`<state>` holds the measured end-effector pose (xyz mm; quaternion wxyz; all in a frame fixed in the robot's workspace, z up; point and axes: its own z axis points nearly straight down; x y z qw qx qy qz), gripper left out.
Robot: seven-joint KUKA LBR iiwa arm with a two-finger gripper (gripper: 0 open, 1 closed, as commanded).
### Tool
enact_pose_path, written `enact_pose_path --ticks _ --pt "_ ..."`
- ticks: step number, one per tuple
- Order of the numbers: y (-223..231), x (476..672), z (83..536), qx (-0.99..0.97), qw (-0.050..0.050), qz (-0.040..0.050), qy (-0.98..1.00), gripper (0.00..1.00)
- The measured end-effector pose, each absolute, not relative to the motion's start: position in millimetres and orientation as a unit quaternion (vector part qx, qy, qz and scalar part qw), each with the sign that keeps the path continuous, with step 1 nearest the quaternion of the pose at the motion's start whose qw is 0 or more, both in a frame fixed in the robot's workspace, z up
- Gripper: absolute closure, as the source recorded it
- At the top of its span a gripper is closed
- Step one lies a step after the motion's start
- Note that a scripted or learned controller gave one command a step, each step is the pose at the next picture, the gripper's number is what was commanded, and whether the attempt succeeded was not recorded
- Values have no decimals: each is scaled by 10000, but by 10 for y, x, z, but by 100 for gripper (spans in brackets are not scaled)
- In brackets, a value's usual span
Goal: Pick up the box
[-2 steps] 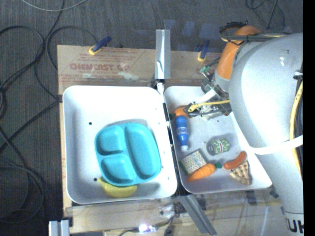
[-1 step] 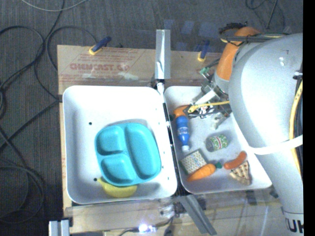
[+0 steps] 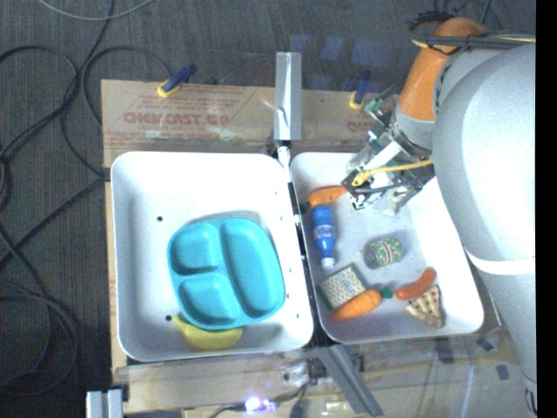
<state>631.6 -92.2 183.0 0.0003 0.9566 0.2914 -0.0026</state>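
Clearly we are far from the box (image 3: 342, 283): it lies near the right bin's (image 3: 461, 316) front-left corner, touching the carrot (image 3: 357, 304), while our tool (image 3: 370, 184) hovers at the back edge, grip unreadable. We should descend squarely, avoiding the blue bottle (image 3: 323, 232).

Table (image 3: 200, 120): brown board top with faded red lettering along the far side. Two shallow white bins rest on it side by side, left bin (image 3: 139, 233) and right bin (image 3: 452, 259), touching at their inner rims. Two yellow-and-blue clamps (image 3: 176, 80) sit at the far edge.
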Motion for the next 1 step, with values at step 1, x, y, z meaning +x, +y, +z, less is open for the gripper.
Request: enact_pose_path --ticks 1 --pt "-925 6308 1910 9564 16 -59 2920 100"
